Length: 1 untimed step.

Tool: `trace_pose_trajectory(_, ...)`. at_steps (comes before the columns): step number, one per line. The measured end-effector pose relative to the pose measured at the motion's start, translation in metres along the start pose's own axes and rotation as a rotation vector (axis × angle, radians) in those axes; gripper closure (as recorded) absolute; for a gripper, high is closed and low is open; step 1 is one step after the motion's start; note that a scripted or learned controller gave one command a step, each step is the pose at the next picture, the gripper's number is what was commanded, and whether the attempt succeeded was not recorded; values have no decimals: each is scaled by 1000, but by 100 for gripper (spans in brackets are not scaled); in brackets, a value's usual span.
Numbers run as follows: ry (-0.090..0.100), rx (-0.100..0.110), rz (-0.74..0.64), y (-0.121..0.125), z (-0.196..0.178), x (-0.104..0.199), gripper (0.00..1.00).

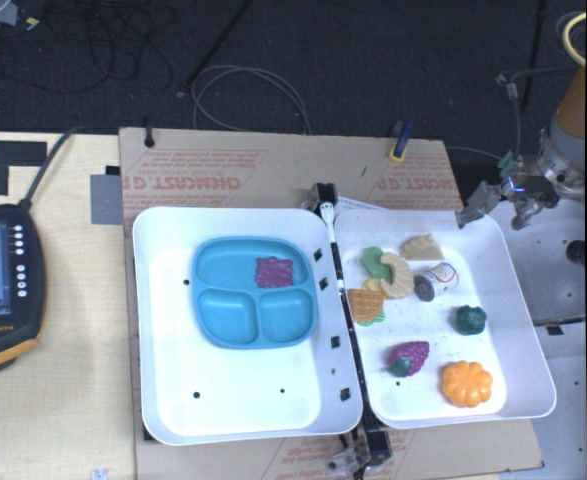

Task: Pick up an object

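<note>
Claw (501,200) hovers at the right bin's (533,368) upper right corner.
Whether it is wide or narrow, I cannot tell. Toy pumpkin (467,383), grapes (409,356) and other toy foods lie in that bin.

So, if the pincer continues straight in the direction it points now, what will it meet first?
The pincer sits at the far right corner of the right bin, pointing left and down into it. Going straight on, it would probably meet the beige wedge-shaped piece first, though depth is hard to judge from this view.
</note>
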State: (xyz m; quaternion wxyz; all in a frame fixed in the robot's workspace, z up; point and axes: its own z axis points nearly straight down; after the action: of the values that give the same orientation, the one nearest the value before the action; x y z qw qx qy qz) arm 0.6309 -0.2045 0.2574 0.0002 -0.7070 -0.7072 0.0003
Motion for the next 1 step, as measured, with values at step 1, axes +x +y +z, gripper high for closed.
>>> trace_pose_trajectory(1, 5, 12, 0, -77, 104, 21, 0)
